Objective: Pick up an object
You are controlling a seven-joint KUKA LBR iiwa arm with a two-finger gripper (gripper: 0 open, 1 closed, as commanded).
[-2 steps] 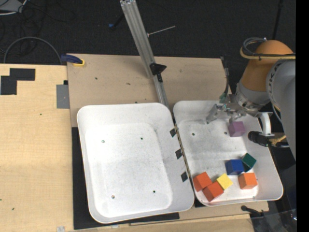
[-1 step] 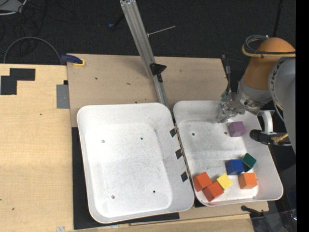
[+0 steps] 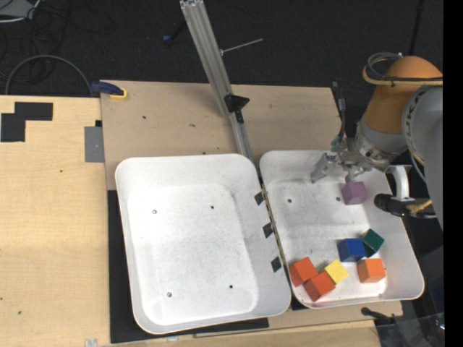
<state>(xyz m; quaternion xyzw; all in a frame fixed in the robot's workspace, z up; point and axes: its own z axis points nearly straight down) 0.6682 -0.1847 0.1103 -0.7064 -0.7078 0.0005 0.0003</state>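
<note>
one claw (image 3: pixel 346 163), on the grey arm with its orange band, entered from the right and poised over the far part of the right bin (image 3: pixel 304 194); whether it is spread or closed cannot be told from this slanted overhead view, and nothing is seen in its grip. item nearest: one purple block (image 3: pixel 354 192), lying on the bin floor just below and beside the claw, apart from the rest; its isolation probably makes it the intended pick, since nothing crowds it. whether the claw touches it cannot be told. further out, along the near edge of the same bin, a cluster of six: blue block (image 3: pixel 351 249) touching a dark green block (image 3: pixel 373 240); orange block (image 3: pixel 371 270) just beside them; yellow block (image 3: pixel 336 271) wedged between two red-orange blocks (image 3: pixel 311 277). packed this tightly, these would likely be harder to grasp cleanly. left bin (image 3: pixel 188 230): white, shallow, set edge to edge with the right bin and joined by dark clips at the seam, presumably to keep the pair from sliding. both rest on a wooden desk (image 3: pixel 166 121). an aluminium strut (image 3: pixel 213 63) leans across the desk toward the seam between bins. task judged at the approach stage; no object lifted yet.
</note>
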